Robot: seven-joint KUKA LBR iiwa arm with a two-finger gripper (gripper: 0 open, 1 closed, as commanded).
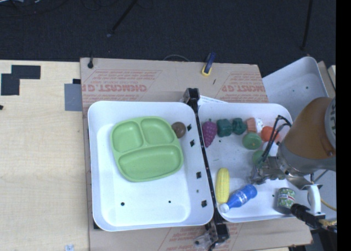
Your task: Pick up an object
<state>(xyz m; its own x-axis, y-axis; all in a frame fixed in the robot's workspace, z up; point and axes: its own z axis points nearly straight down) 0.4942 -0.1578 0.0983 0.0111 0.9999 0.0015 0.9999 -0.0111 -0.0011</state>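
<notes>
My gripper (262,174) is low in the right bin (241,214), near its right side, below the arm's orange band (311,129). It hovers over a green object (258,158) that it partly hides. A blue bottle (241,197) lies just to its lower left, beside a yellow corn cob (222,185). A green can (285,198) rests to its lower right. Along the bin's far side lie a purple grape bunch (209,133), two dark green toys (231,127), a green round piece (252,141) and an orange piece (267,133).
The left bin (104,200) holds a green divided plate (147,148), and a brown ball (179,129) sits by the wall between the bins. Cardboard (164,83) lies under both bins. A blue and yellow clamp (208,64) sits at the cardboard's far edge.
</notes>
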